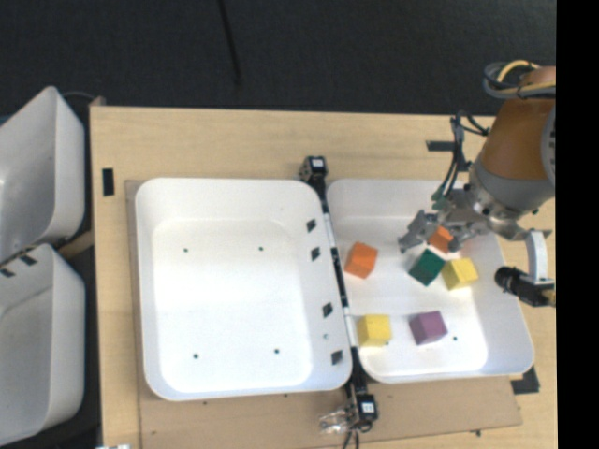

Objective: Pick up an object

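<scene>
Overhead slanted view of a wooden bench [234,143] carrying two shallow white bins side by side. The left bin [154,288] is shown at the centre of the frame; the right bin [374,199] holds six small coloured blocks. The grey arm [513,152], with its orange band above the wrist, is seen reaching in from the right, and its gripper [438,234] is lowered over the upper middle of the right bin. A small orange-red block [440,239] is seen between the dark fingers; how far the fingers are spread, and whether they press on this block, cannot be told from this angle. A green block [427,268] lies just below the gripper, with a yellow block [460,273] touching or nearly touching its right side. An orange block [361,260] is placed to the left, near the wall shared with the left bin. Nearer the front edge, a second yellow block [375,330] and a purple block [428,327] are set side by side, apart from each other. Black clips [314,168] are fitted along the seam between the bins
</scene>
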Motion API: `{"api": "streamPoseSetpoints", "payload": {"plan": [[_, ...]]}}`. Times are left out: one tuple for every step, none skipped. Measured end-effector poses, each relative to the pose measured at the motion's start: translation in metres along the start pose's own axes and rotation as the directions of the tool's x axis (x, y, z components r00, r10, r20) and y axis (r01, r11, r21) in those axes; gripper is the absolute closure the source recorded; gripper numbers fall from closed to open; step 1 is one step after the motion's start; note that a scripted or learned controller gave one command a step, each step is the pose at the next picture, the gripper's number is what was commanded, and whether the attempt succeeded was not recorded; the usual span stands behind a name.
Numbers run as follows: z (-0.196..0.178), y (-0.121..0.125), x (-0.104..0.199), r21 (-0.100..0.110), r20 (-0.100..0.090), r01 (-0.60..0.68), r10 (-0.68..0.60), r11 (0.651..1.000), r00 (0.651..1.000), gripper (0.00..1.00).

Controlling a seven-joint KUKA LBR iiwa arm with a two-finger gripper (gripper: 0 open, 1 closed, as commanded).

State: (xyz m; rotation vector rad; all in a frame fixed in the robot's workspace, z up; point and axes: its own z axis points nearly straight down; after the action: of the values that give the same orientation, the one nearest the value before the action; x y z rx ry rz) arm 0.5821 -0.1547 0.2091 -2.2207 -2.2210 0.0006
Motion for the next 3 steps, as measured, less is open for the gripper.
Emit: {"api": "streamPoseSetpoints", "payload": {"plan": [[0.0718,0.0082,0.0408,-0.025,0.005,-0.001,0.001,1.000,1.000,0.00],[0.0778,0.0143,0.0441,-0.028,0.004,-0.001,0.001,1.000,1.000,0.00],[0.0792,0.0168,0.0453,-0.028,0.004,-0.001,0.001,1.000,1.000,0.00]]}}
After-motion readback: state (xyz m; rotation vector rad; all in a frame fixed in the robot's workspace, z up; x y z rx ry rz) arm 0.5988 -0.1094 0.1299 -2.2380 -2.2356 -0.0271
